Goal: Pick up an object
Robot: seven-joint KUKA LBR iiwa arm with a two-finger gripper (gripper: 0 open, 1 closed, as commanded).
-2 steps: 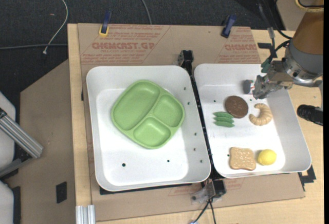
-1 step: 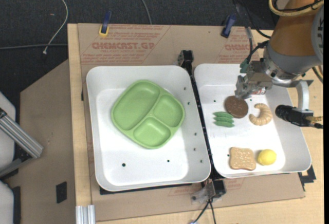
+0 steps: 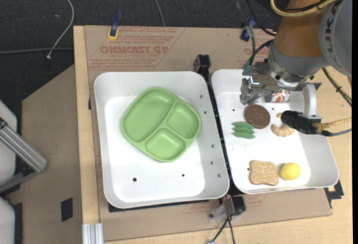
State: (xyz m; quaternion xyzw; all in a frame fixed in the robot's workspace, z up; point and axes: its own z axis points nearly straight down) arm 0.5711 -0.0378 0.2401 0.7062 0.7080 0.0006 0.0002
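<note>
Green divided plate in the left bin, small food items in the right bin under the tool.

The left bin [image 3: 109,142] holds a green three-compartment plate [image 3: 161,123] lying flat near its middle, with bare white floor all round it. In the right bin [image 3: 330,173], a green bean pod [image 3: 244,130] lies near the left wall; a round brown cookie [image 3: 258,116] sits just beside it, directly below the tool [image 3: 254,92]. A tan cracker [image 3: 263,172] and a yellow lemon [image 3: 290,170] rest by the near rim, well apart from the tool; a pale croissant-like piece [image 3: 283,130] lies right of the cookie. I cannot tell how far the tool is open or whether it grips anything.
</note>
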